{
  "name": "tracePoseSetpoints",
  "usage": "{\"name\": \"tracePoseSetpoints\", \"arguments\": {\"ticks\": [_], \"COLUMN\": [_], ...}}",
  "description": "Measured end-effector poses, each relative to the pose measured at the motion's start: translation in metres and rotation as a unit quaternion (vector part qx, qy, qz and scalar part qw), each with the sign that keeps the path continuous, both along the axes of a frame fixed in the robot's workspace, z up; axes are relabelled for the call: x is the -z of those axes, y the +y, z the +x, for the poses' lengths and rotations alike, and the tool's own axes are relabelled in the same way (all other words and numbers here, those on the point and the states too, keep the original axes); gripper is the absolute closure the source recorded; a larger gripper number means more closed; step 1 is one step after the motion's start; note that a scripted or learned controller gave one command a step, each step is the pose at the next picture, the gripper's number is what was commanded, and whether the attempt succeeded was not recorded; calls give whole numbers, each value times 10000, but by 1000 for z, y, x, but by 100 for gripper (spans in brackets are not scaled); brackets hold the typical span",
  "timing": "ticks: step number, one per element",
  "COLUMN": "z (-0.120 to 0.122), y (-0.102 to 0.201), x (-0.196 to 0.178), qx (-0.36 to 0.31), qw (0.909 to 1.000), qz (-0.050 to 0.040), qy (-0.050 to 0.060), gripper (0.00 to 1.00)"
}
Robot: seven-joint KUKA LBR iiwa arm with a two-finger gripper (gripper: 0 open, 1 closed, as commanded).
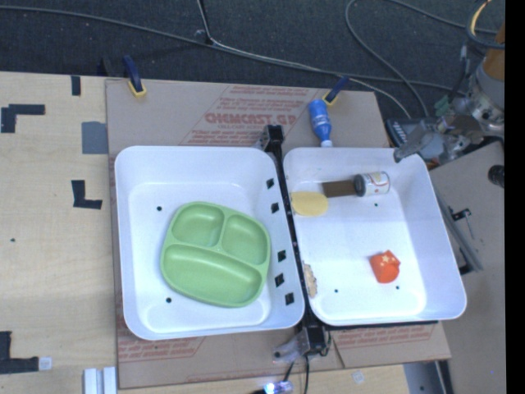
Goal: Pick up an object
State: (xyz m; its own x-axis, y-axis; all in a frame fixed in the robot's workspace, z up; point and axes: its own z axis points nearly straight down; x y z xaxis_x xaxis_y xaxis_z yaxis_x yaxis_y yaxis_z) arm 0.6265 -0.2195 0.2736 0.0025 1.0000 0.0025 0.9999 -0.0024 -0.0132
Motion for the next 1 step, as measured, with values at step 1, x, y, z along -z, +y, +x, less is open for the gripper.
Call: {"name": "tracePoseSetpoints", "arguments": {"ticks": [1], "z": [2], "y": [1], "x": [-8], "qx": [-20], "qw": [10000], "qz": [-15], "qy": [-62], "gripper": [0]}}
